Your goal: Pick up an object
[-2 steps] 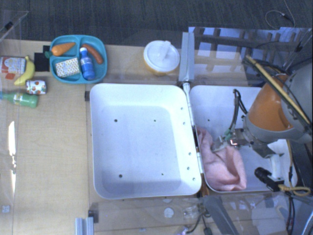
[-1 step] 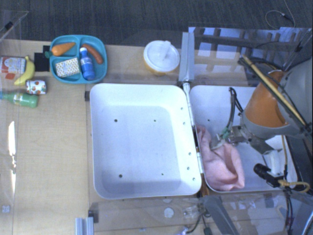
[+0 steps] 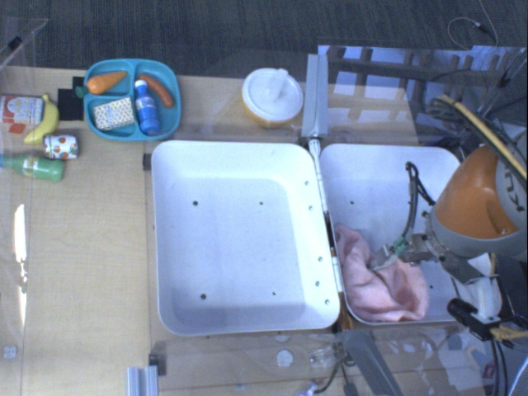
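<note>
My pincer sat on pink cloth at right bin's front-left corner; grip state unclear; lift not yet done.

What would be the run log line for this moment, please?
stage: reaching | gripper: over pink cloth | cloth: right bin, near-left corner | lifted: no

A: What lay beyond the surface?
B: Dark carpet ran along the top, grey and ribbed.
A: And the surface itself?
B: Pale wood, evenly lit, with a bright glare streak near its left edge. 2 white bins sat on it side by side.
A: Anything at the edges?
B: Clear plastic panels stood at the upper right, over a metal frame.
</note>
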